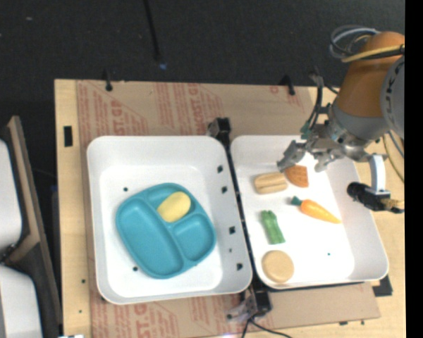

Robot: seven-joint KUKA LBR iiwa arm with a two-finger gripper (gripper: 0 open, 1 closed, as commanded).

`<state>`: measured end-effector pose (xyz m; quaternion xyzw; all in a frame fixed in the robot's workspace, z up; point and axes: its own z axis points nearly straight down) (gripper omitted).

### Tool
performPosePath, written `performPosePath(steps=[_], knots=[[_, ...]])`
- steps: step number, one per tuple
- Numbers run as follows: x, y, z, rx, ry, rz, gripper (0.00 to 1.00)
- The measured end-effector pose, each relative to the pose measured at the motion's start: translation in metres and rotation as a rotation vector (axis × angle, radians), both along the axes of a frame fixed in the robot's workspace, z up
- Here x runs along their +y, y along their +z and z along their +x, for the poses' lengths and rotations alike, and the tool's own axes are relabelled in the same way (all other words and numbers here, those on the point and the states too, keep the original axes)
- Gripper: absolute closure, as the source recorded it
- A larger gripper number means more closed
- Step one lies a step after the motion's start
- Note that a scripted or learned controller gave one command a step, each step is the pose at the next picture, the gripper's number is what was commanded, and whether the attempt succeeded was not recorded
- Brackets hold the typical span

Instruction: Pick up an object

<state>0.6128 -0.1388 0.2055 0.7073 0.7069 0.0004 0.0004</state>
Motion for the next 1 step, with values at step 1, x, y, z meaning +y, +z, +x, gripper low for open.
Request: performPosePath(steps=[1], knots=[[0.0000, -0.0001, 0.0000, 0.000, 0.000, 0.000, 0.00]])
